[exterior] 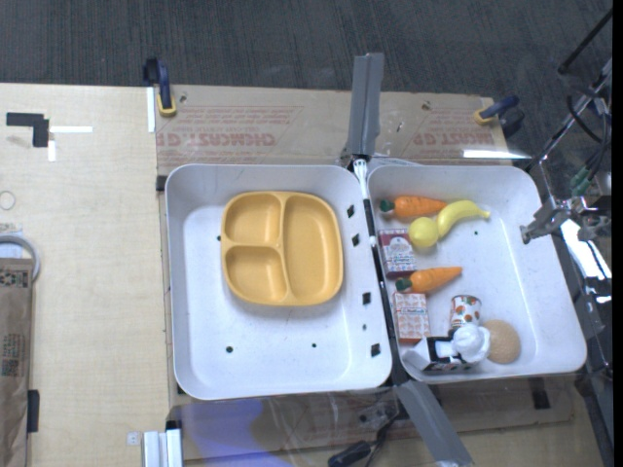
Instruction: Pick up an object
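The things to pick from all lie in the right bin [545,261], crowded along its left wall and near corner, while the left bin [195,290] carries a yellow divided plate [283,247]. At the far end of the right bin a carrot [421,205] lies beside a yellow squash [444,223], whose long axis runs across the bin with its thin neck pointing right and away. Just nearer are a small red carton [396,253], a second carrot [429,279] lying crosswise with its tip to the right, another carton [411,316], a small printed can [465,311], and a round brown piece [502,341] touching a white and black clutter in the near corner. Metal parts of the rig [574,217] hang over the right rim of this bin, and this is probably the arm's end, though the view is too cluttered there to be sure; whether the jaws are apart or together I cannot tell. If so, every candidate lies to the left of it across the bare floor of the bin, and the squash and the second carrot present their long sides to an approach from the right, so closing across their narrow width looks the easier grasp.
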Controlling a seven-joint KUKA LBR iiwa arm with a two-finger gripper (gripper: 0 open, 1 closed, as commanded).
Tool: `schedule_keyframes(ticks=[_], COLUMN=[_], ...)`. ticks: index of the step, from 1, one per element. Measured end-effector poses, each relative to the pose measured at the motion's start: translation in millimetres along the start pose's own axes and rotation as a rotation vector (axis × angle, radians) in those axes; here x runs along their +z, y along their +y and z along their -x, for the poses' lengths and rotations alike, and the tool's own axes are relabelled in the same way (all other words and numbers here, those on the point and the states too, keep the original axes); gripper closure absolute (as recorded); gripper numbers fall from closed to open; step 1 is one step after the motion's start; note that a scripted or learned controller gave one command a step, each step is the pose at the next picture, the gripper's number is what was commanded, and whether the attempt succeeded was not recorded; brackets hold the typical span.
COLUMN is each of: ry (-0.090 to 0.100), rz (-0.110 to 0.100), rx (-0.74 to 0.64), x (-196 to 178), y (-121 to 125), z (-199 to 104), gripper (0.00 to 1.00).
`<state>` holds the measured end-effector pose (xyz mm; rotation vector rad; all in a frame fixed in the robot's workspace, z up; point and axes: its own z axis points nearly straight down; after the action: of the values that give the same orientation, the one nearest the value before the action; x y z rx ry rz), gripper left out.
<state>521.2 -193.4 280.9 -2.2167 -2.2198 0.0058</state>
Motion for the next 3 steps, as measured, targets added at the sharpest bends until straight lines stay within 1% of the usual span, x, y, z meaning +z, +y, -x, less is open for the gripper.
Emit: schedule_keyframes(ticks=[1, 2, 3], ry=[0.001, 0.001, 0.000], rz=[0.001, 0.001, 0.001], rx=[-0.201, -0.187, -0.025], x=[102.4, 190.4, 190.3], y=[-12.2, 5.5, 47.1], z=[2.2, -54.3, -87.5], gripper=[0.00, 0.00, 0.00])
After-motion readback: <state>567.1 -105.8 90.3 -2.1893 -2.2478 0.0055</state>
